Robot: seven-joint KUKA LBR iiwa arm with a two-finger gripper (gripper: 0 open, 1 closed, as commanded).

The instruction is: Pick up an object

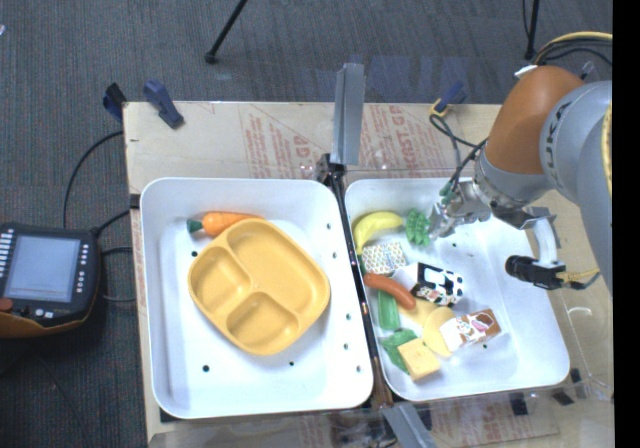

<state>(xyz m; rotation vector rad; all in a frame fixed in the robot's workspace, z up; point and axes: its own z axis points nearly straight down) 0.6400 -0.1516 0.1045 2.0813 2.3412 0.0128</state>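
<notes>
My gripper (pixel 440 219) reaches down into the right bin (pixel 500 376) near its back left part, just right of a green leafy toy (pixel 417 227) and a yellow banana (pixel 376 227). Its tips are small and blurred against the bin floor. In front of it lie a patterned white piece (pixel 384 257), a red sausage (pixel 389 290), a black-and-white cow toy (pixel 438 285), a green pod (pixel 388 310), a pale yellow round piece (pixel 434 328), a brown and white packet (pixel 470 328) and a yellow cheese wedge (pixel 421 360).
The left bin (pixel 165 336) holds a yellow divided plate (pixel 258 284) and an orange carrot (pixel 222 223) behind it. A grey post (pixel 348 121) stands between the bins at the back. A tablet (pixel 42 271) sits off the bench at the left.
</notes>
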